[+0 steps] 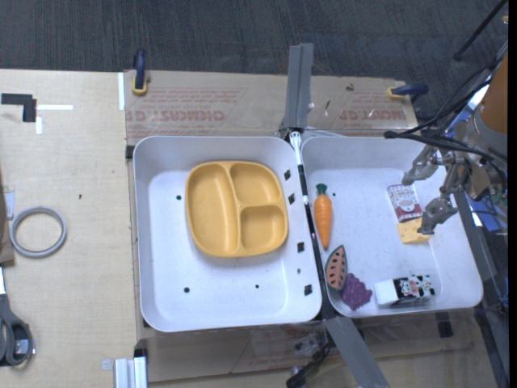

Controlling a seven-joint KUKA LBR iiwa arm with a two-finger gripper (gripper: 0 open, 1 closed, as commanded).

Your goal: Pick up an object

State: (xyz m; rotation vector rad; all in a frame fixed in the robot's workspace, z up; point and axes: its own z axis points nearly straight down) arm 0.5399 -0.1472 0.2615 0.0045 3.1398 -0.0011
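Observation:
My gripper [426,194] hangs over the right side of the right bin [367,164], fingers spread open with nothing between them. Just below and between the fingertips lie a small red-and-white packet [403,201] and a yellow cheese wedge [414,233]. An orange carrot [323,214] lies along the bin's left wall. Below it sit a watermelon slice [335,267] and a purple grape bunch [356,292]. A black-and-white milk carton [406,289] lies near the front edge.
The left bin [157,241] holds a yellow divided plate [237,208]. A grey tape roll [36,231] and scissors [14,339] lie on the wooden bench at left. A metal divider [299,87] runs between the bins. Cables hang at right.

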